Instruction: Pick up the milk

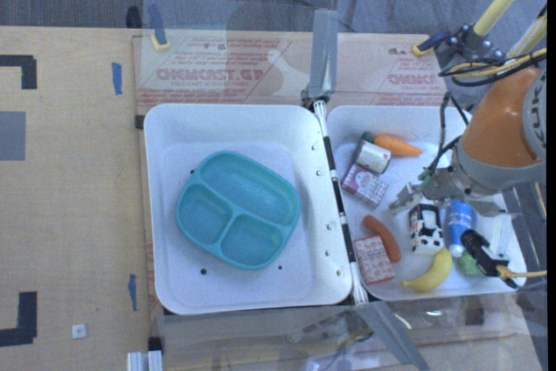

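The milk [424, 229], a small carton with black-and-white cow patches, stood on the floor of the right bin [347, 122], right beneath the gripper [423, 191] and on its near side, so you had not lifted it at this point. The gripper hung low over the carton's top, but whether its jaws were spread or closed on anything you could not tell from this slant; nothing showed the carton raised between them. Just to the gripper's right lay a blue bottle [457, 221], and nearer the camera a banana [431, 273]. To its left lay a sausage [382, 237] and a pink box [365, 183], and beyond it a carrot [398, 145]. Well off to the left, the other bin held a teal tray [238, 208]. By my judgement the approach was done; the grasp and lift were left.
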